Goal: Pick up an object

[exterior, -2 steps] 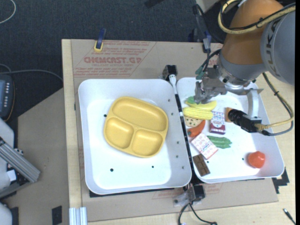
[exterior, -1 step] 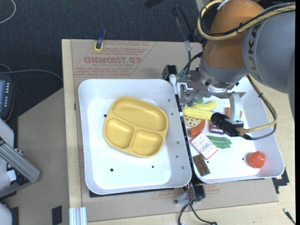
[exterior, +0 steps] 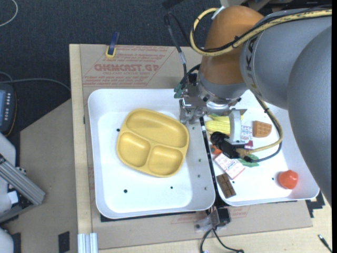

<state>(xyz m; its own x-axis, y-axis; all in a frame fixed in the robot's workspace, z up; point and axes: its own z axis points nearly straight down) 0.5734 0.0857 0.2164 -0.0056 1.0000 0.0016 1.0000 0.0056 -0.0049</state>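
**Q:** Working from the near edge, what lies in the bins?

**A:** In the near part of the right bin (exterior: 260, 181) you see a brown bar (exterior: 225, 185) against the left wall. An orange ball (exterior: 288, 179) sits toward the right, well apart from it. Just beyond the bar lies a red-and-white packet (exterior: 230, 166). Farther in are a corn cob (exterior: 218, 125) and, to its right, a waffle piece (exterior: 261, 128). The left bin (exterior: 105, 141) holds one thing, a yellow divided plate (exterior: 152, 141), lying flat at its middle.

**Q:** Where does the gripper stand, and is it holding anything?

**A:** The gripper (exterior: 190, 114) is low over the wall shared by the two bins. The plate's far right corner is just to its left and the corn cob just to its right. You cannot tell whether it is released or clenched, because the wrist hides it. Nothing is visibly held.

**Q:** How should you carry out the pick well?

**A:** Commit to one target. Placed as it is, the gripper risks closing on the bin wall rather than on an object. The corn cob looks the likelier choice, being narrow and firm. Shift right, clear of the wall, centre over the cob and close across its short side. The plate's shallow rim would probably slip.
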